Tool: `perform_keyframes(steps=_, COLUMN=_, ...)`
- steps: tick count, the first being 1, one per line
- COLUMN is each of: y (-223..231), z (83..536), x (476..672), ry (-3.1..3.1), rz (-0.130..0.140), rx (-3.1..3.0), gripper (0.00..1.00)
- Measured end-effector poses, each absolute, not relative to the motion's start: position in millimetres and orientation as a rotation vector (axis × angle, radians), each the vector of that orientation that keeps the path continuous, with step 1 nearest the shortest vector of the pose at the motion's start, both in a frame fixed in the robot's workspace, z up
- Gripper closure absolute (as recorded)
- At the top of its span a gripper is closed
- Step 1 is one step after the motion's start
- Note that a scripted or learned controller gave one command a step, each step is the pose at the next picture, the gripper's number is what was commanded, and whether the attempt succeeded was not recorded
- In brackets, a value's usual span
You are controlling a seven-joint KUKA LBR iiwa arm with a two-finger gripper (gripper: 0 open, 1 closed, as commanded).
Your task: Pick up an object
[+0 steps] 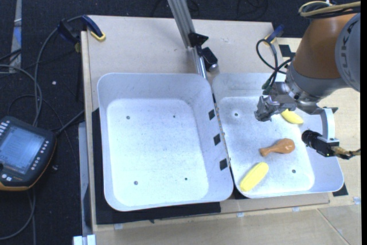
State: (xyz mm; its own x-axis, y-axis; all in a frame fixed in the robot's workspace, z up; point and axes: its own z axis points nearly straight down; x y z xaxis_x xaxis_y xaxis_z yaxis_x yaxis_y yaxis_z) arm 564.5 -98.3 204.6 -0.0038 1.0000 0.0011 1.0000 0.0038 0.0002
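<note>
The claw [265, 112] hangs low over the upper part of the right-hand shallow white plastic bin [241, 99], carried by the grey arm with its orange band [321, 49] reaching in from the right. From this slanted overhead angle the arm's own bulk and the dark metal of the wrist hide the tips, so I cannot tell how wide it stands, and nothing can be seen caught in it.

Just beside it, to the right, lies a small yellow banana-shaped toy [292, 117], partly tucked under the wrist; judging by how close the two are, this looks like the piece being gone for. Further down the same bin sit a brown drumstick-shaped toy [278, 148], and near the front edge a yellow corn-cob-shaped toy [253, 176], the two a little apart. All three lie flat and loose on the bin floor, probably scattered so that any of them can be approached from above.

The left-hand shallow white plastic bin [109, 123] abuts the right one on the pale wooden tabletop [149, 43].
</note>
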Motion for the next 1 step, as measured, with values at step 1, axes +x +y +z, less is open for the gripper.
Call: perform_keyframes(steps=1, y=-44.1, z=201.7, x=553.7, ry=-2.226, rz=-0.001, rx=-2.215, gripper=1.0)
